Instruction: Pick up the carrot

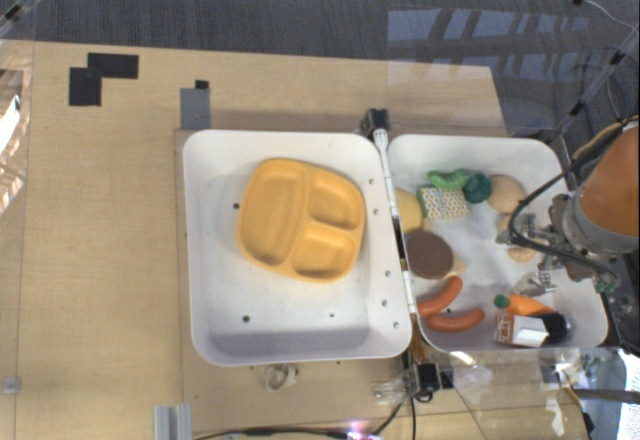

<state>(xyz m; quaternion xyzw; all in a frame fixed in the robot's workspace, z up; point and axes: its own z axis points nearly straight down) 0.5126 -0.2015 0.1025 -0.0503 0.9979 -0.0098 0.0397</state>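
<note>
Crowding the carrot (524,305), a small bottle (530,330) could foul our gripper (545,280); we cannot tell its state.

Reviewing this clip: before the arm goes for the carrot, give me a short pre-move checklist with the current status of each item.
1. Carrot located: ok, it lies in the right bin, near the front right corner.
2. Carrot free on top: ok, nothing lies over it.
3. Room around carrot: not ok, a dark bottle sits right against its front side and a sausage lies just to its left.
4. Gripper placed near the target: ok, it hangs just behind the carrot.
5. Gripper opening: cannot tell.
6. Carrot not yet held: ok, it rests on the bin floor.
</note>
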